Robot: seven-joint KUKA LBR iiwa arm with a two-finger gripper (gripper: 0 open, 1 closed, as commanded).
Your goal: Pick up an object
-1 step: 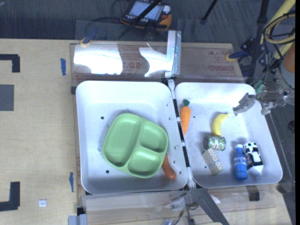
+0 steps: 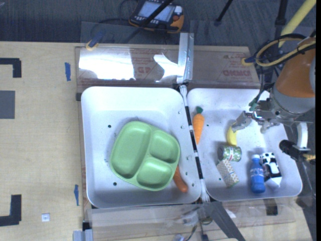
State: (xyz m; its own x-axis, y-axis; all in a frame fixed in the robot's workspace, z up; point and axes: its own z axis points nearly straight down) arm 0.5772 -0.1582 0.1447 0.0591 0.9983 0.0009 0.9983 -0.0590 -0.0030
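Hovering near the right bin's (image 2: 296, 187) far edge, hand (image 2: 251, 120) above banana (image 2: 231, 135).

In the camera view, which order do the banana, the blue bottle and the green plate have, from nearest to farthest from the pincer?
From the pincer in the right bin:
1. Banana, just below and left of it.
2. Blue bottle, lower, near the right bin's front.
3. Green plate, across the divider in the left bin.
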